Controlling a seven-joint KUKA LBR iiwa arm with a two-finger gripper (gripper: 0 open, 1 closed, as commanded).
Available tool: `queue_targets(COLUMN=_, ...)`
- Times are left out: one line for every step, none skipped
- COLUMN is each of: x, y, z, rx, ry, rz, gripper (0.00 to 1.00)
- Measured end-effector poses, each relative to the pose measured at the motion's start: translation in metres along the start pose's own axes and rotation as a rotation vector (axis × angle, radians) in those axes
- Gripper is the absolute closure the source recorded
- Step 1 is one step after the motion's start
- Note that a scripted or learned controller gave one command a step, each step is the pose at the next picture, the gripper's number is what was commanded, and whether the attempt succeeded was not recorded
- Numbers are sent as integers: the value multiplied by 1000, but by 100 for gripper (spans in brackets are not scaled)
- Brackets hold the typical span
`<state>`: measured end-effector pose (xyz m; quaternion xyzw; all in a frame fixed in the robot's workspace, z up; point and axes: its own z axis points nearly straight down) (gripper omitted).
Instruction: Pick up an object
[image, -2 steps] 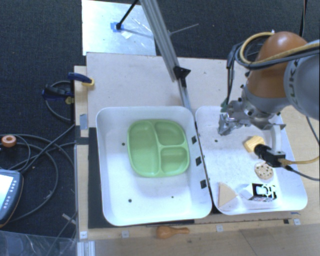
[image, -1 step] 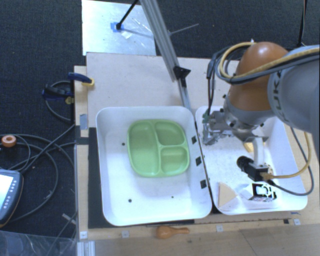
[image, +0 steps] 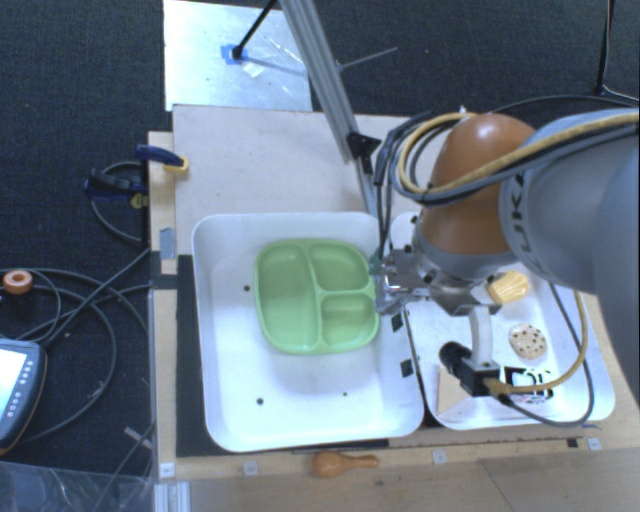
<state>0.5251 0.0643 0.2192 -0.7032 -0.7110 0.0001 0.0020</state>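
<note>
The one camera looks down at a slant on a pale wooden table carrying two shallow white plastic bins side by side.

The left bin holds a light green plastic divided plate, lying flat near the bin's upper right, its right edge close against the wall shared with the other bin. The plate has three compartments: one long one on the left and two smaller ones stacked on the right. It looks smooth, thin-rimmed and glossy.

The right bin holds a small yellow block-like piece, a round tan biscuit-like disc with dark dots below it, and a small black and white item near the front wall.

The grey arm with its orange band reaches in from the right and hangs over the divide between the bins. The claw sits at the plate's right rim. Whether it is spread or closed cannot be told, since the wrist hides it.

Judging risk: the plate is wide, flat and slick, so a pinch on its thin rim could slip, or tilt it against the bin wall. The dividing wall sits just beside the claw and could block it.

A wooden pear-shaped piece lies on the table in front of the left bin.
</note>
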Motion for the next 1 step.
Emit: queue_targets(x=34, y=-28, z=-3, rx=-1, ry=0, rz=1, gripper=100)
